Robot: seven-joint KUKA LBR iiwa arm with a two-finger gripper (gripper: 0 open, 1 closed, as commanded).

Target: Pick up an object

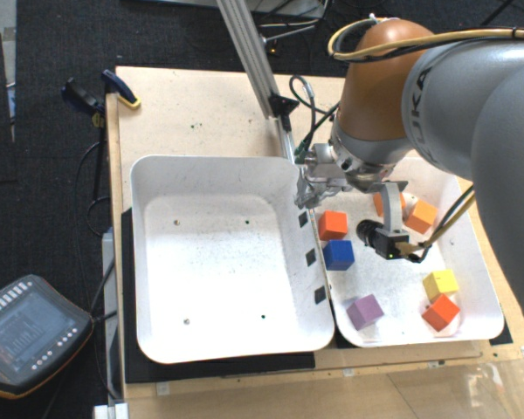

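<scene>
The orange cube (334,224) sits in the right bin (480,321), near its left wall. The gripper (312,192) hangs just above and left of it, over the rim where the two bins meet; nothing shows in its grasp, and I cannot tell whether it is open or closed. The blue cube (338,255) lies just below the orange one, almost touching it. The purple cube (364,311) is further down, close to the bin's near edge. To the right, partly under the arm, is a light orange block (423,216). The yellow cube (440,283) and red-orange cube (441,312) sit together in the lower right corner. The left bin (148,260) adjoins, and a grey handheld controller (22,334) rests beside the bench.
</scene>
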